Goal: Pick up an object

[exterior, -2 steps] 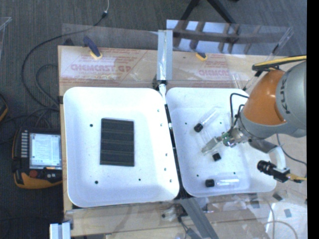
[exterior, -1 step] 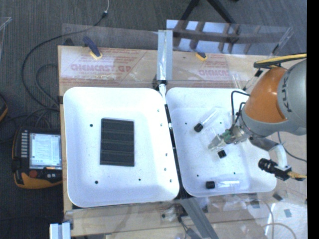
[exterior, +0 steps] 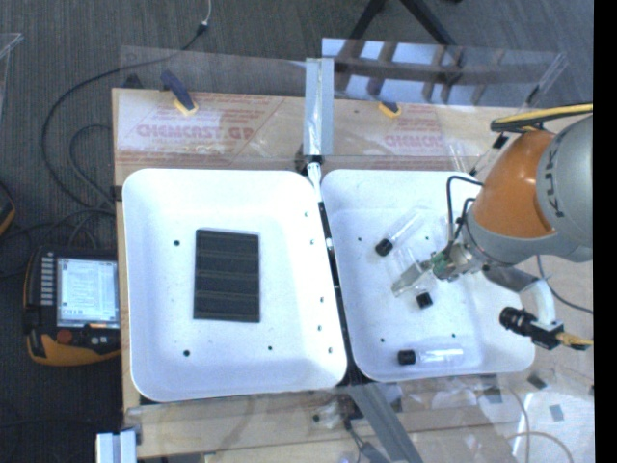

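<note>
Your inventory, from the tool outward, with places given relative to the right bin point(exterior: 501, 355).

1. Tool point(exterior: 416, 276): low over the middle of the right bin, reaching in from its right side. Its clear fingers point(exterior: 407, 280) point left. You cannot tell from this view whether they are apart, together or clamped on anything.

2. Arm point(exterior: 540, 201): grey with an orange band, over the right bin's right edge.

3. Black piece point(exterior: 423, 300): small, on the right bin's floor just below the tool tips. Contact cannot be told.

4. Black cap point(exterior: 384, 247): on the right bin's floor, up and left of the tool, at the end of a clear tube point(exterior: 405, 228) that slants up to the right.

5. Second clear tube point(exterior: 439, 356), with a black end: lying flat near the right bin's front wall, well apart from the tool.

6. Left bin point(exterior: 154, 201): touching the right bin's left wall. You see a dark ribbed slab point(exterior: 228, 275) flat at its middle.

7. Tabletop point(exterior: 212, 128): brown board with a clear sheet, behind both bins.

8. Pendant point(exterior: 72, 307): on the floor, far left of the right bin, beyond the left bin.
</note>
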Motion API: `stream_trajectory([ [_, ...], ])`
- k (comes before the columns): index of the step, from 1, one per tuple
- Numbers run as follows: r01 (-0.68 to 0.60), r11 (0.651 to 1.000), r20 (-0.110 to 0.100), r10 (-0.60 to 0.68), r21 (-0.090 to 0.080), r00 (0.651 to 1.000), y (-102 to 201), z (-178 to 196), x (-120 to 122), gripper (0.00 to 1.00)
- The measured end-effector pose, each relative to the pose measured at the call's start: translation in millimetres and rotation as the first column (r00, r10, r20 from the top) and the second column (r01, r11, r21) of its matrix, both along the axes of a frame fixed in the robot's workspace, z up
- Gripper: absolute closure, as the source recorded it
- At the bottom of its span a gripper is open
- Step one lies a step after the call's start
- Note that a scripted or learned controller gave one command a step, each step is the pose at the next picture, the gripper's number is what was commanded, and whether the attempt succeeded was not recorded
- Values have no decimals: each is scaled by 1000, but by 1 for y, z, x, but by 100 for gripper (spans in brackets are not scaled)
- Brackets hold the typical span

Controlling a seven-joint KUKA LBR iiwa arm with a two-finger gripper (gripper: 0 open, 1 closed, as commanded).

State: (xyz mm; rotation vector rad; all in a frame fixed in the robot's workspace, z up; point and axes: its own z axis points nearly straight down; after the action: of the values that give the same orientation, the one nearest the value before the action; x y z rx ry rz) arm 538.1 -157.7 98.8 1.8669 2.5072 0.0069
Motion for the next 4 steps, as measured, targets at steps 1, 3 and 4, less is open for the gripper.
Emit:
stream_trajectory([
  [1,-18,1000,4,18,1,1000,-18,-8,-41,0],
  [3,-87,996,-1,87,-2,996,-29,-2,36,100],
  [4,-87,996,-1,87,-2,996,-29,-2,36,0],
])
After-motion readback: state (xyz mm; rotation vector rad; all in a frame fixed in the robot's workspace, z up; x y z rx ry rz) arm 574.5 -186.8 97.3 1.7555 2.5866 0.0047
